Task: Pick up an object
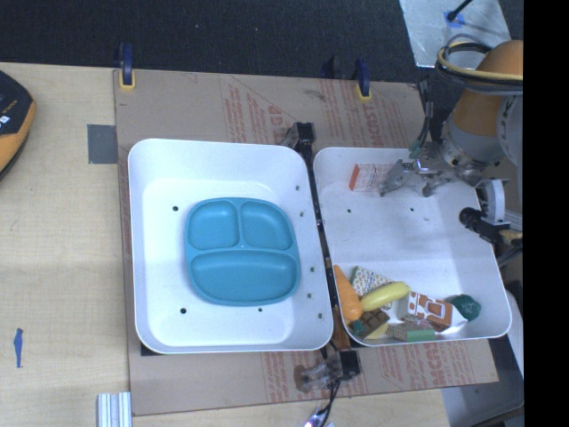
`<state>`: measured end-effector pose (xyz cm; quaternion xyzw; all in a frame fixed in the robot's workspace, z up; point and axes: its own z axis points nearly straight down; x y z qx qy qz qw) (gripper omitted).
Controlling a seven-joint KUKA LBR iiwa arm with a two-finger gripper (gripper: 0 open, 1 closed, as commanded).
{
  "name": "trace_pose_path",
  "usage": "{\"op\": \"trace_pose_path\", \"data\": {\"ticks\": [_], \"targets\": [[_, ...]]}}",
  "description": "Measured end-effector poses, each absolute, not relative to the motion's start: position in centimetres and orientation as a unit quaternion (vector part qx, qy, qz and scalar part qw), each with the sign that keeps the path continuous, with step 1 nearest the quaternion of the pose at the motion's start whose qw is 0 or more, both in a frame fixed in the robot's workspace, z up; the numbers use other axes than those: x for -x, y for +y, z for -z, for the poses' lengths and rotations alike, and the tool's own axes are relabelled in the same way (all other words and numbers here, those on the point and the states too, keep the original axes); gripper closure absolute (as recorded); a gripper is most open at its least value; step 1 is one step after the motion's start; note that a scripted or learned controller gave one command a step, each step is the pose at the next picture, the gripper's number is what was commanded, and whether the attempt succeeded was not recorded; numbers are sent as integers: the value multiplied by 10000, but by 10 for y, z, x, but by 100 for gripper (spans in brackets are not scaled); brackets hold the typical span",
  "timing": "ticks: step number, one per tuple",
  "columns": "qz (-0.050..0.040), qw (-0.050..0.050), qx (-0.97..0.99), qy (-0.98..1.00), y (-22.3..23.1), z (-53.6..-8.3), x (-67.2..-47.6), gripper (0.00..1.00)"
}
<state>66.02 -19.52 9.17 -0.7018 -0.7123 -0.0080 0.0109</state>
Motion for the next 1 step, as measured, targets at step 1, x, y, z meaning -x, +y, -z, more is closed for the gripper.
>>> {"op": "trace_pose_path", "data": {"ticks": [1], "targets": [[72, 113, 7004, -7136, -196, -92, -660, 0]]}}
